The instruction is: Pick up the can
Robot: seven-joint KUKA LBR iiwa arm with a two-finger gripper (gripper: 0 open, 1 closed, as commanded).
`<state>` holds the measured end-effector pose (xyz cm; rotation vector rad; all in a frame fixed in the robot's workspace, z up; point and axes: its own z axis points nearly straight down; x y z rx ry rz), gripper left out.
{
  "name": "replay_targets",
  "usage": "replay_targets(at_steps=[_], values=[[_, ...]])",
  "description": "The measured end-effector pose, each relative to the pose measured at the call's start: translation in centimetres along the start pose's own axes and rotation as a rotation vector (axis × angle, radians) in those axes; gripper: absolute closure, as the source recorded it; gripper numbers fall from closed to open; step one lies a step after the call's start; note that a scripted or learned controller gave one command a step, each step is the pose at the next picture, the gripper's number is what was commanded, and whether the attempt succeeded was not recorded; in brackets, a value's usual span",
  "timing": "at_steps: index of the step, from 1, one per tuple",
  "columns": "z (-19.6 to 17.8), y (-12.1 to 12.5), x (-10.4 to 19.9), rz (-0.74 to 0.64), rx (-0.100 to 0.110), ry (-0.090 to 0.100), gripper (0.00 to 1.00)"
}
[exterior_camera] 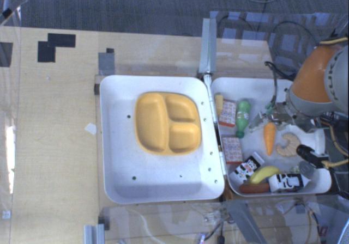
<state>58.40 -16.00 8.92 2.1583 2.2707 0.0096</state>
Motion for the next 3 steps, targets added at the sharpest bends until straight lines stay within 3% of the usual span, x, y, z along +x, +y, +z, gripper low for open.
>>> replay_targets(at_steps=[1,2,3], values=[[0.2,5.6,-1.8,0.196,0.003,-0.001,0.00],[0.2,8.6,0.9,0.443,0.009,-0.004,0.00],[-1.0,8.9,1.2,0.433,-0.001,-0.003,1.00]])
